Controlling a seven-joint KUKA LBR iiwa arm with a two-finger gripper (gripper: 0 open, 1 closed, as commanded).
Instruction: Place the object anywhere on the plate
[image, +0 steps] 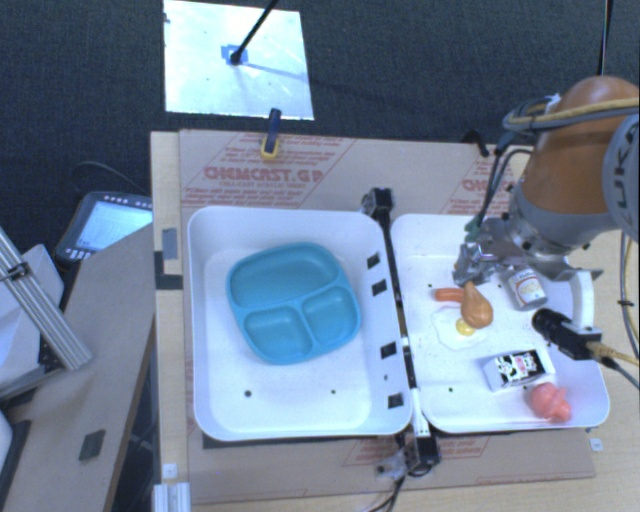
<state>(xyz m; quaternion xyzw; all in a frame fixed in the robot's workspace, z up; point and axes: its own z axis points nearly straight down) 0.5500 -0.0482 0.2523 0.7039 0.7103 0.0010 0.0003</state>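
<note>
Gripper (478, 262) low in right bin (425, 400), over the toys.
Your orange drumstick (476, 304) lies just below it; jaw state I cannot tell. Blue plate (292, 301) sits well left.

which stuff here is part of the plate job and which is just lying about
Job:
- plate, blue, in the left bin
- gripper, low in the right bin
- whichever toy there it takes; unclear which

Other toys in the right bin:
- drumstick
- fried egg
- carrot
- small jar
- carton
- pink toy
</note>
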